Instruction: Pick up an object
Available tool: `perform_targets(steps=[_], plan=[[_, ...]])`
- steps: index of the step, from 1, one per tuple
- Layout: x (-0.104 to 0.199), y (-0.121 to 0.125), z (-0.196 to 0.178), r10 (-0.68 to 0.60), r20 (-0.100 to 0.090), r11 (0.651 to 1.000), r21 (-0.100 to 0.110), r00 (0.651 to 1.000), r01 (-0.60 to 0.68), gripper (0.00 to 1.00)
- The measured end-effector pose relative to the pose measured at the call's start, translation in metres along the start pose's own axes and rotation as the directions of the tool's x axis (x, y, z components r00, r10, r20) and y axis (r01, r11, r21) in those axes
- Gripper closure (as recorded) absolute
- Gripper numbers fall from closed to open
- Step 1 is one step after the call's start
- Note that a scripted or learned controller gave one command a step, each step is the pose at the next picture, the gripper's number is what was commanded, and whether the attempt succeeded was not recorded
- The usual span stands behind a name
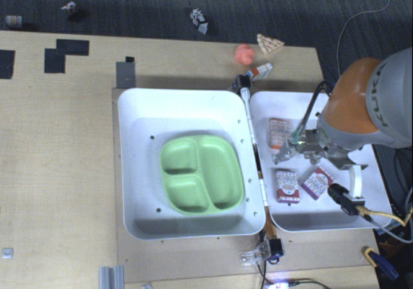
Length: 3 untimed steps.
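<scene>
I read the three small packets in the right bin [371, 213] as light, flat and crinkly: one [279, 131] near the divider, two [287, 186] [316, 184] toward the front wall. I would pinch across short edges. The gripper [292, 149] hangs between them; I cannot tell its finger state. Walls crowd the front pair.
</scene>
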<state>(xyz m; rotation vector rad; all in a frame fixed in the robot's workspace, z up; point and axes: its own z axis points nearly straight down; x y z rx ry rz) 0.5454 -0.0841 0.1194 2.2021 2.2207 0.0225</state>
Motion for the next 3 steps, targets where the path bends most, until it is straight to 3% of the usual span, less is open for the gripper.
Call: perform_targets(steps=[1,2,3], plan=[[-0.001,-0.052,0.031,0.006,0.001,1.000,0.010,1.000,-0.006,0.00],[-0.001,-0.050,0.020,0.005,0.002,1.000,0.003,1.000,-0.005,1.00],[0.058,-0.055,-0.091,0.004,-0.001,1.000,0.016,1.000,-0.004,1.00]])
